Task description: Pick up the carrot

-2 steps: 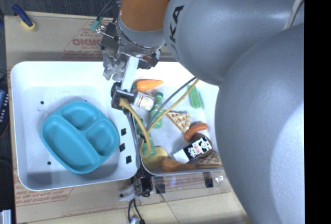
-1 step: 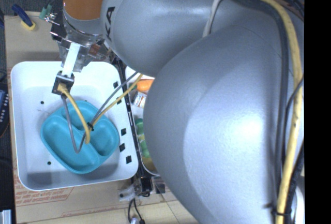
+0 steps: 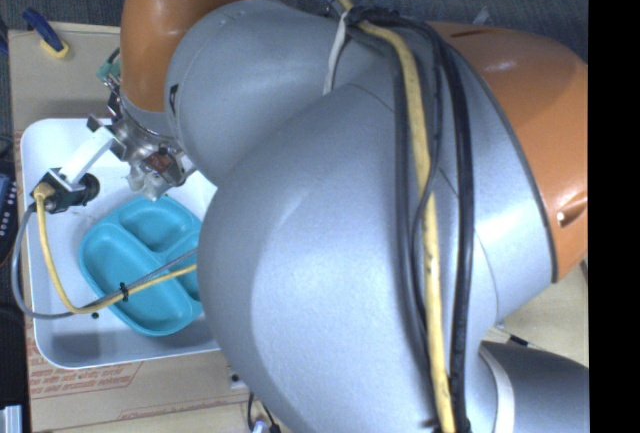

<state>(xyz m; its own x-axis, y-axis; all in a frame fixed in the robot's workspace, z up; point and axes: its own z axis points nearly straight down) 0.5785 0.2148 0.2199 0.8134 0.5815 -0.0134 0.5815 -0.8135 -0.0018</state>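
Carrot position cannot be established from the camera view: no carrot is distinguishable, and the grey arm [image 3: 330, 221] covers most of both bins, so the item may lie beneath it. Its bearing from the pincer and the direction of its long axis therefore cannot be stated.

Pincer [image 3: 150, 171]: the wrist assembly sits low over the left white bin [image 3: 40, 221], below the orange band [image 3: 165, 21]. Whether it is released, clenched or grasping anything cannot be told; the mechanism is small and cluttered at this angle.

Adjacent items: a blue divided tray [image 3: 140, 266] lies just below and slightly to the right of the pincer, inside the same bin. A yellow cable [image 3: 60, 271] loops from a black fitting [image 3: 70, 191] to the pincer's left, down and across the tray.

Judgement: the coming move depends on locating the carrot relative to the pincer. One arm serves this bench, so arm selection does not arise. Cable snagging on the tray is a possible hazard.
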